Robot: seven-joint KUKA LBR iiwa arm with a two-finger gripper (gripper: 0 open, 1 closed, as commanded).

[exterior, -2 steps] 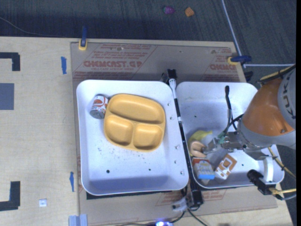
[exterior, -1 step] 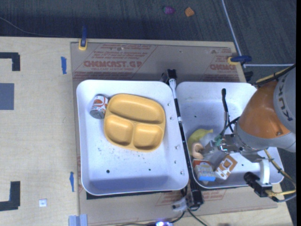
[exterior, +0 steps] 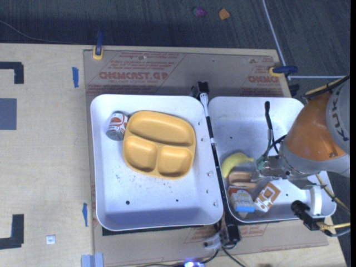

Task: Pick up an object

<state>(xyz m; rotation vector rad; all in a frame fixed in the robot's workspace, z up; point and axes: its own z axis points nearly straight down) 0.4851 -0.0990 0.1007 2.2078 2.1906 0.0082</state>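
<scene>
In the right bin (exterior: 245, 115), a small pile lies near the front left corner. It holds a yellow rounded piece (exterior: 236, 161), a hot-dog-like toy (exterior: 240, 177), a red and white box (exterior: 240, 196) with a blue item (exterior: 245, 207) at its front, and an orange and white carton (exterior: 267, 196). My gripper (exterior: 261, 168) is down low over this pile, just right of the yellow piece and the hot dog and above the carton. The grey wrist and the orange band (exterior: 312, 135) hide what lies under the tool.
The left bin (exterior: 111, 204) holds a yellow divided tray (exterior: 158, 143) and a small can (exterior: 116, 125) on its side at the back left. A black rail (exterior: 210, 143) separates the bins. Cables (exterior: 268, 121) hang over the right bin's back half.
</scene>
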